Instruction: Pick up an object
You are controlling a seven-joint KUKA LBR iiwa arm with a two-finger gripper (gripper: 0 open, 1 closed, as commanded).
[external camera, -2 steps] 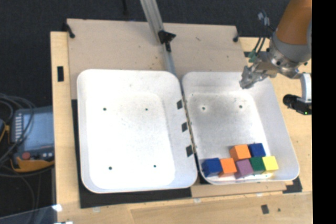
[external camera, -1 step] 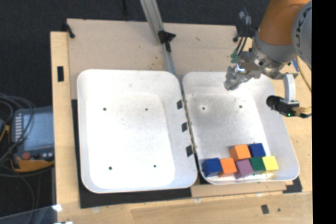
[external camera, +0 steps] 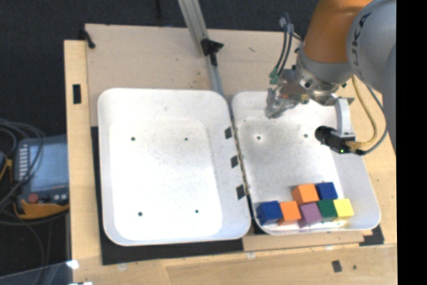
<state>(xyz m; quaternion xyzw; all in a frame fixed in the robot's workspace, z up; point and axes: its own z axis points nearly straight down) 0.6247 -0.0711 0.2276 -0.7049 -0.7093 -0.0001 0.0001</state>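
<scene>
You see the arm (external camera: 347, 23) reaching in from the right, with the gripper (external camera: 275, 105) hanging over the far end of the right bin (external camera: 280, 143); you cannot tell its state from this angle. Your blocks sit clustered at the bin's near edge, well apart from the gripper: a blue cube (external camera: 269, 211), an orange cube (external camera: 290, 211), a purple cube (external camera: 310, 213), a green cube (external camera: 327, 209) and a yellow cube (external camera: 343, 207), with another orange block (external camera: 306, 193) and another blue block (external camera: 326, 191) just behind them. The left bin (external camera: 163, 163) lies beside it.
</scene>
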